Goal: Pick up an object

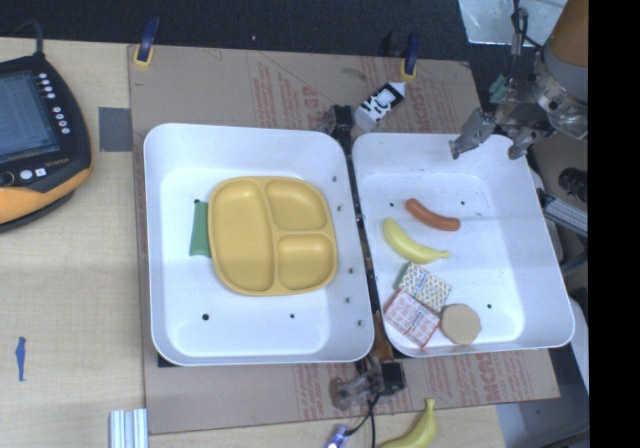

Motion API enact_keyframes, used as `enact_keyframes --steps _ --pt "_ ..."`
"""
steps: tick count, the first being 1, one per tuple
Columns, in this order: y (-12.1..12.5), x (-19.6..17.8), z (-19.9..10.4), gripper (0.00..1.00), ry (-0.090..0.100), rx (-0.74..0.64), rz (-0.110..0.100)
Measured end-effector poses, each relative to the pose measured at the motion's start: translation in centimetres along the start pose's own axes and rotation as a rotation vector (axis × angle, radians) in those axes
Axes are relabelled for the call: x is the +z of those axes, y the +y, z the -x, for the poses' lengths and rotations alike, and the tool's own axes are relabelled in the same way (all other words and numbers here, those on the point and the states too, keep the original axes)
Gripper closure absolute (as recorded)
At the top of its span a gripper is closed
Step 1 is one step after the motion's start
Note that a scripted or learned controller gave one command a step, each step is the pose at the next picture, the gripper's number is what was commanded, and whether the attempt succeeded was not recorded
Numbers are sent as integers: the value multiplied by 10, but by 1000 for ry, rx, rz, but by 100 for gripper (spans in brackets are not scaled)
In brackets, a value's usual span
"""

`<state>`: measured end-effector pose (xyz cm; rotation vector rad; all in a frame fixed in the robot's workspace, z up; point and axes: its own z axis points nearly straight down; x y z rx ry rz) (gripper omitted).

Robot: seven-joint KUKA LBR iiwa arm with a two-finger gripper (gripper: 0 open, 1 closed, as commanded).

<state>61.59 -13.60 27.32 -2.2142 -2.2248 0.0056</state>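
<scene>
- While the gripper [497,139] hangs over the upper edge of the right bin [520,266], in the upper right of the frame, its two fingers are spread apart with nothing between them.
- Below it in that bin lie a sausage [432,215] and a banana [413,243], near each other.
- Toward the bin's lower edge sit two patterned packets [418,304] and a round tan disc [460,324].
- At centre left, the left bin [180,326] holds a yellow divided tray [272,233].
</scene>
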Motion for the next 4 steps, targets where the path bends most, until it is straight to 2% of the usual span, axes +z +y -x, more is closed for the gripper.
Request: enact_keyframes --steps 1,2,3,4 --pt "-38 105 -39 0 0 -2 -3" --pt "-51 183 -26 0 0 -1 -3" --pt "-51 172 -24 100 -2 -6 -3" --pt "-54 81 -81 100 1 -1 2"
